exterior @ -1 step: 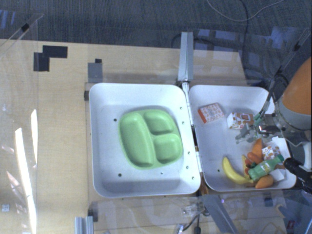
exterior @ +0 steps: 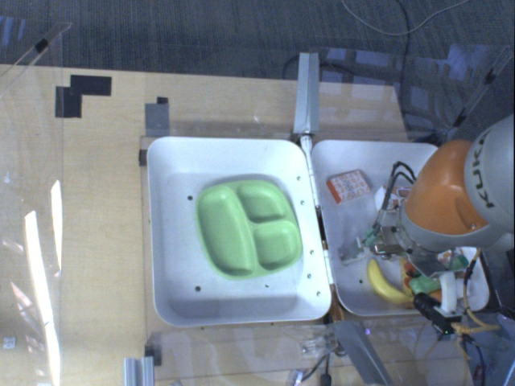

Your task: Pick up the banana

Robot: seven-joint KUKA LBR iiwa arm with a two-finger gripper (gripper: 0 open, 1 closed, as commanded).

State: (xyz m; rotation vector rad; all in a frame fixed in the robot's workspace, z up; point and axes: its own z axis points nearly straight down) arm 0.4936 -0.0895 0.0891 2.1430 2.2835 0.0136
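A yellow banana (exterior: 385, 283) lies curved along the front of the right bin (exterior: 354, 292), part of it hidden under the arm. The arm's orange band (exterior: 444, 193) and grey wrist hang directly over the bin's right half. The gripper (exterior: 385, 246) points down just above and behind the banana, amid cables and small items. The arm's body covers most of the gripper from this angle.
A green divided plate (exterior: 249, 227) sits in the left bin (exterior: 173, 240). A small red-and-white packet (exterior: 348, 186) rests at the back of the right bin. Small orange and green objects (exterior: 422, 284) lie by the banana's right end. A metal divider post (exterior: 306, 95) stands between the bins.
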